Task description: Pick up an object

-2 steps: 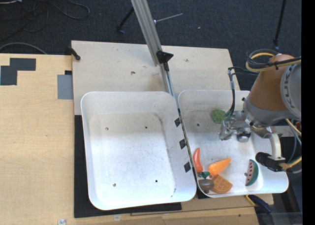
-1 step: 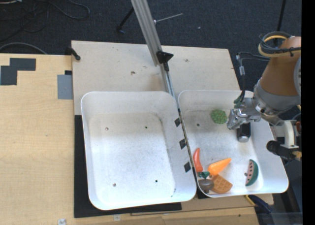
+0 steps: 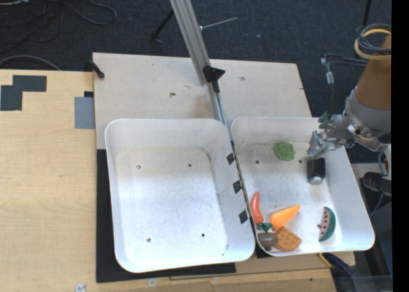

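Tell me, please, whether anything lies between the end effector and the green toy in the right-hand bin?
Nothing visible does. Only bare floor of the right-hand bin separates the end effector from the green toy; the orange toy and watermelon slice lie nearer the camera.

One camera above the bench (image 3: 268,80) looks down at a slant — left bin (image 3: 166,188) and right bin (image 3: 268,134) both framed

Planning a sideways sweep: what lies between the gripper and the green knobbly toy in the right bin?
Nothing: the camera view shows bare white bin floor between the gripper and the green knobbly toy.
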Action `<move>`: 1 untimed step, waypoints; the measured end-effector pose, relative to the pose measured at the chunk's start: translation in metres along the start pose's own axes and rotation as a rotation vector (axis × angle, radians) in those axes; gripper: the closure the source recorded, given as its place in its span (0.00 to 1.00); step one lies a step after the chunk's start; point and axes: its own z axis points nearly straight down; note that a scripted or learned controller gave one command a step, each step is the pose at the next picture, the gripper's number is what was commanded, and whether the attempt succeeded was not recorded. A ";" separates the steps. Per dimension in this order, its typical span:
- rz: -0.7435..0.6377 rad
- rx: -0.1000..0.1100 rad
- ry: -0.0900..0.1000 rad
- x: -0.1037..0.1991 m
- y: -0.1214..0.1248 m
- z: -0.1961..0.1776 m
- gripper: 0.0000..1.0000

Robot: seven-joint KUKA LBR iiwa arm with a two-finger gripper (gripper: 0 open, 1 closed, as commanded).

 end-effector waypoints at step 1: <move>0.000 0.001 0.000 -0.001 0.001 -0.031 1.00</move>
